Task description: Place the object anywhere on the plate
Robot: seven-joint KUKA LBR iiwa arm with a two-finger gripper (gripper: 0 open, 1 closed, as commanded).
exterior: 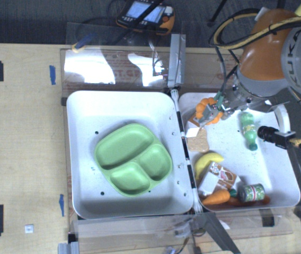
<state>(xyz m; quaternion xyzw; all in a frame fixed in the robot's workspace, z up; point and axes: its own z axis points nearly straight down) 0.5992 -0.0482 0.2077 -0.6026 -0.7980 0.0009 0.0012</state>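
Your gripper (212, 110) sits over the right bin (277, 163), fingers clamped on an orange toy (207, 109). The plate (133, 159) awaits; transfer remains.

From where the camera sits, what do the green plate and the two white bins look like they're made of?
The green plate looks like moulded plastic with a matte finish: even colour, soft rounded dividers, three compartments. The left bin and the right bin also look like plastic, smooth and slightly glossy with rounded corners, though painted metal can't be ruled out.
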